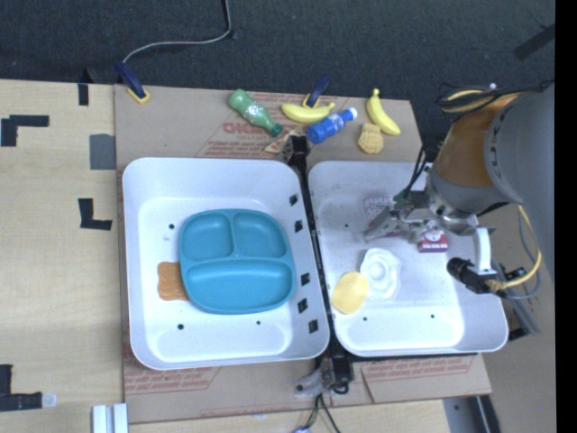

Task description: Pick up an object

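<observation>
My gripper [380,221] hangs low over the upper middle of the right bin [469,332], reaching in from the right, and its fingers [370,233] look spread with nothing between them. A small red and white object [434,241] lies just right of it, beneath the wrist. A white cup-like object [381,271] and a yellow round piece [350,291] lie below the gripper, apart from it. A faint pink patch [377,206] shows on the bin floor by the fingertips.
The left bin [144,332] holds a blue divided plate [238,260] with a tan piece [169,280] poking out at its left. Behind the bins lie a green bottle [253,112], two bananas [306,112] [383,115], a blue bottle [331,124] and a yellow block [370,138].
</observation>
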Available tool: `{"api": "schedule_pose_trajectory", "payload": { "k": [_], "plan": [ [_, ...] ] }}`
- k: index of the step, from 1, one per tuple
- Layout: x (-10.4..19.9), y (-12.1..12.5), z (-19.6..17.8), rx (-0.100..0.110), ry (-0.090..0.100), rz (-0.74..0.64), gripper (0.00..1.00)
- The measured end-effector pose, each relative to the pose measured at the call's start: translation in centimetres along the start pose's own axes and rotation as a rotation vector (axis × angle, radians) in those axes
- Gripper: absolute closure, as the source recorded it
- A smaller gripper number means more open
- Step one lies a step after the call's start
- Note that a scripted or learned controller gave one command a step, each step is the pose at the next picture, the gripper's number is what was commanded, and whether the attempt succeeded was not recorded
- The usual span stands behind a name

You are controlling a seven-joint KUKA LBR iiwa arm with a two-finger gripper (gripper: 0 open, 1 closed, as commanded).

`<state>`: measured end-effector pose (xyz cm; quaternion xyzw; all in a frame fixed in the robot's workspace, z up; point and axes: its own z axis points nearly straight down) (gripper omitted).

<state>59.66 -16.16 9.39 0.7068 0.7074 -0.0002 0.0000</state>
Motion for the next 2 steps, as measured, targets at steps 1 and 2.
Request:
{"api": "schedule_pose_trajectory", "payload": {
  "k": [1, 2],
  "plan": [
    [3.7, 5.7, 0.8, -0.004, -0.001, -0.002, 0.0],
    [3.6, 5.7, -0.2, -0.004, -0.003, -0.002, 1.0]
  ]
}}
